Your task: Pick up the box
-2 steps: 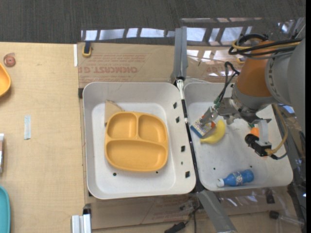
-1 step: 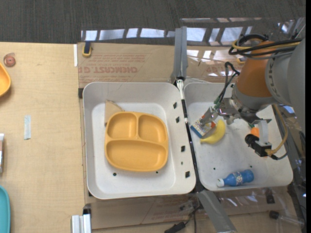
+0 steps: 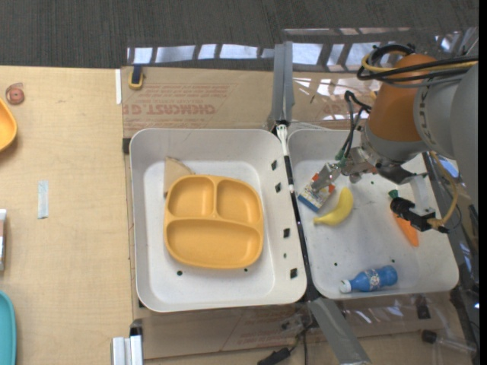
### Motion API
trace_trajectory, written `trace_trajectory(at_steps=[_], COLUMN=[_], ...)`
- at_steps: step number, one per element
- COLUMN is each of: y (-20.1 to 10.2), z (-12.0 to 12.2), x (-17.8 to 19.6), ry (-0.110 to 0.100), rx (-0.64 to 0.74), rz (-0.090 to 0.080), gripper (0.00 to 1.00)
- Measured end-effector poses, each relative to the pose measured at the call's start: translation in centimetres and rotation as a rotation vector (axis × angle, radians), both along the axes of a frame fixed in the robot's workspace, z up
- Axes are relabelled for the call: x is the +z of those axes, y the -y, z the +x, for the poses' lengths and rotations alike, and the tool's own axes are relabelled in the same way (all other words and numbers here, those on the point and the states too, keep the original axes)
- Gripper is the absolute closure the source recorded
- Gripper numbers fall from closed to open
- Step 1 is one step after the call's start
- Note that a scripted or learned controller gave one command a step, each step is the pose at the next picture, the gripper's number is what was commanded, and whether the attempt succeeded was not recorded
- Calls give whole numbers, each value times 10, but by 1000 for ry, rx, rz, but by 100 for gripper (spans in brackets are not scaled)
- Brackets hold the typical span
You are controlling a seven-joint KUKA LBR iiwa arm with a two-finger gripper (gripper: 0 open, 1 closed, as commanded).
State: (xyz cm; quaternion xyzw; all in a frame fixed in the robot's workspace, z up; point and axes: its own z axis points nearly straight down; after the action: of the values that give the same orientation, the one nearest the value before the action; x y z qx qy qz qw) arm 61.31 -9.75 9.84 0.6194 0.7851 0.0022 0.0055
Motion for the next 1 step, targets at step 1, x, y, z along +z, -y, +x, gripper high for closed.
trace_trajectory(at_steps=[1], y=[0], z=[2], x=[11], ry=[6], rx=[0], rz=[-1], gripper=[100])
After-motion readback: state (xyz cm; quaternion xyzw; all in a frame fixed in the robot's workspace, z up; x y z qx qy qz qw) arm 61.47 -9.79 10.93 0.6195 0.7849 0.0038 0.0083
